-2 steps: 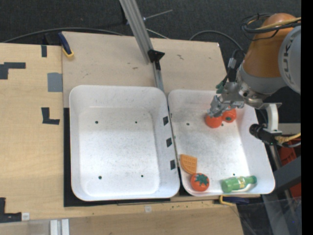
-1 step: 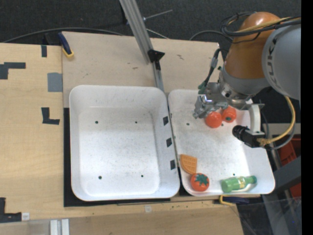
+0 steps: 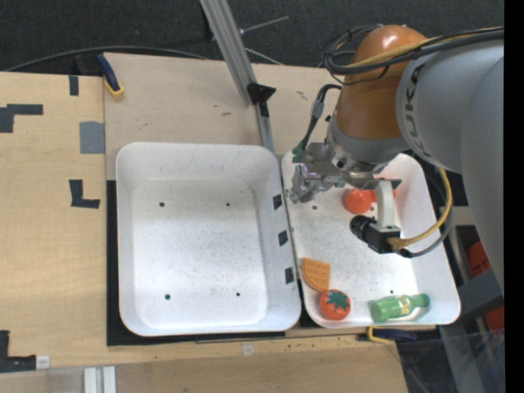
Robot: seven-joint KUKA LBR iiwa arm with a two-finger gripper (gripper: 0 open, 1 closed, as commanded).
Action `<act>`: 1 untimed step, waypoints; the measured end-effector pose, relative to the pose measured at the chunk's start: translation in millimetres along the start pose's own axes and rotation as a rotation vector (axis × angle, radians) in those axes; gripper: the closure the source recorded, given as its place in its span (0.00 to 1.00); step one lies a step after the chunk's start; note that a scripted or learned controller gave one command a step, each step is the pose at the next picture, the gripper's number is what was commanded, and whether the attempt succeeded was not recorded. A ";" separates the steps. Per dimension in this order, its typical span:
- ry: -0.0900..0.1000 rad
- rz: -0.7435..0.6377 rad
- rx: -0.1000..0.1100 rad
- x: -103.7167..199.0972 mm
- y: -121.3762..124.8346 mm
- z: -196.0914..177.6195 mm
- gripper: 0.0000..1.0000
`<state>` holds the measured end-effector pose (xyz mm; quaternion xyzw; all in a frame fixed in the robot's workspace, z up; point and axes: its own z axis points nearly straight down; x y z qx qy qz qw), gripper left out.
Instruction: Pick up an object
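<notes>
Wooden tabletop [image 3: 49,244] carries two white bins. No object is between the pincer [image 3: 304,180] fingers; their spacing cannot be judged. Candidates: red object [image 3: 358,201] just beside the pincer, tomato [image 3: 334,303] and green bottle [image 3: 398,305] farther toward the bin's near edge. Centre over one item before descending.

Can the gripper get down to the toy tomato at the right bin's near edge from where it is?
Probably yes. The toy tomato lies uncovered, with the orange wedge touching it; the gripper is over the same bin's far left.
</notes>
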<state>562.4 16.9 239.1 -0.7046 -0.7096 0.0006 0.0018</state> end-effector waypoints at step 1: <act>0.000 -0.001 -0.002 53.4 -9.3 -6.8 1.00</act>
